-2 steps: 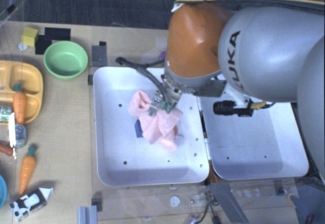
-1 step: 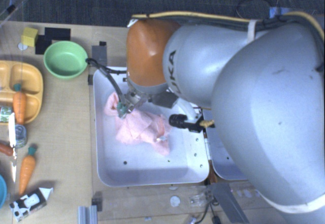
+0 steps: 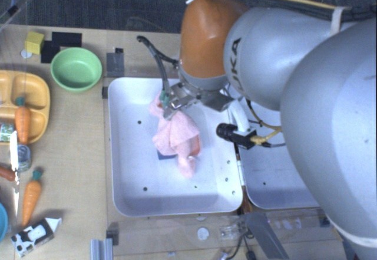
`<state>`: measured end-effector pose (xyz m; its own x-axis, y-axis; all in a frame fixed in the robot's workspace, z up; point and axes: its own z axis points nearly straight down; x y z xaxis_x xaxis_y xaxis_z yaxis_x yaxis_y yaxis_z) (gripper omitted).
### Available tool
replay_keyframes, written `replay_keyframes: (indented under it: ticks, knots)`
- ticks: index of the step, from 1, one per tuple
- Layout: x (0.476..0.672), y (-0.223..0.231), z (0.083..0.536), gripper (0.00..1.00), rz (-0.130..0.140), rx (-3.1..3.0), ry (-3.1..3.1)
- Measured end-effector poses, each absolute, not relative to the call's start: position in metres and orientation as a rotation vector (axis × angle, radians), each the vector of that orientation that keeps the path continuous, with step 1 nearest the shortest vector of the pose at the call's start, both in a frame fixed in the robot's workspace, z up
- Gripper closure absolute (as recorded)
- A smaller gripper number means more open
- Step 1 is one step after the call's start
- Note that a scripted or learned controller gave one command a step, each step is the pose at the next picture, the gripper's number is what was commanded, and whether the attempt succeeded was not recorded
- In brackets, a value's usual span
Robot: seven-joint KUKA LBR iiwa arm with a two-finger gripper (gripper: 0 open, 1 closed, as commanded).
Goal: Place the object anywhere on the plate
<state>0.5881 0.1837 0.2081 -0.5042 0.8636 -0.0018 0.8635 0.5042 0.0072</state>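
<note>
A bulky grey arm [image 3: 306, 76] with rounded glossy shells carries an orange band [image 3: 203, 35] above the metal gripper [image 3: 171, 102], dark lettering beside it, perhaps KUKA, and black cabling [image 3: 154, 55] alongside.

Grey arm [image 3: 306, 76], pink cloth [image 3: 175, 135], left bin [image 3: 126, 194]

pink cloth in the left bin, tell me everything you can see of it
The pink cloth is soft, crumpled fabric, bunched into a loose heap that narrows toward its lower end. It sits near the middle of the left bin, partly covering something dark blue beneath it. Its upper end rises to the end effector, which is at or on the fabric; a grip cannot be confirmed.
</note>
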Motion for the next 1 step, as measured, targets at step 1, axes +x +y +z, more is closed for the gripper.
replay_keyframes:
  ticks: [1]
  knots:
    - [0.5884, 0.2258, 0.1050, 1.00, 0.011, 1.475, 2.768]
